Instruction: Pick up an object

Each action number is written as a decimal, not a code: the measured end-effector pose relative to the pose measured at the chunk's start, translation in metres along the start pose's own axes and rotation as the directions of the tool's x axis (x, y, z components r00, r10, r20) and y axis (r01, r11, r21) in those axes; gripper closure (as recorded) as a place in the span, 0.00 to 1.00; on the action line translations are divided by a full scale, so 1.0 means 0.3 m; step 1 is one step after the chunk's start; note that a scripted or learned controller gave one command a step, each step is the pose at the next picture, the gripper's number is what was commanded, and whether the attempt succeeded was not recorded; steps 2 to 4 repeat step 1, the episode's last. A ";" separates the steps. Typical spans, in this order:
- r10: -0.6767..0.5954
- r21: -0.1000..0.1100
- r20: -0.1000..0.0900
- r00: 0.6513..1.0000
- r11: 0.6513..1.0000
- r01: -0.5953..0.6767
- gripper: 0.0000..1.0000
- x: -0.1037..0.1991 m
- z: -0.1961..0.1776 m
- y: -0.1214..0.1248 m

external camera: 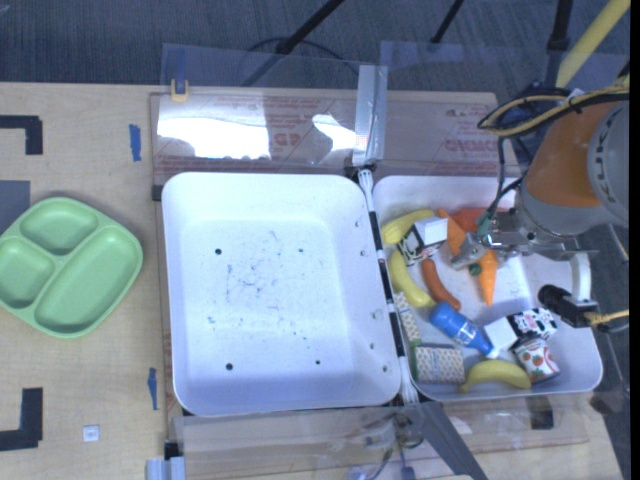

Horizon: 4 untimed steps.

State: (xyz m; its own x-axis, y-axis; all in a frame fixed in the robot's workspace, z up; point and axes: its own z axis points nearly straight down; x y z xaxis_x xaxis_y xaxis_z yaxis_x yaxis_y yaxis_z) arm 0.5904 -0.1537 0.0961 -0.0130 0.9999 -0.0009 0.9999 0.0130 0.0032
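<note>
Reaching in from the right over the right bin (585,373), the claw (478,246) hangs low among the toys; I cannot tell its state. An orange carrot (487,278) lies just below it, long axis running toward the bin's near wall, a banana (402,236) to its left.

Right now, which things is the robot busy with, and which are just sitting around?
For the job:
- gripper, low in the right bin
- bananas, carrots, blue bottle and small cartons to pick from

Just lying about:
- left bin
- green divided plate on the bench
- blue tape marks
</note>
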 end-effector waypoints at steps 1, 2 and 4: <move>0.013 0.000 0.001 1.000 1.000 -0.013 1.00 -0.056 -0.246 0.166; 0.013 0.000 0.001 1.000 1.000 -0.013 1.00 -0.056 -0.246 0.166; 0.013 0.000 0.001 1.000 1.000 -0.013 1.00 -0.056 -0.246 0.166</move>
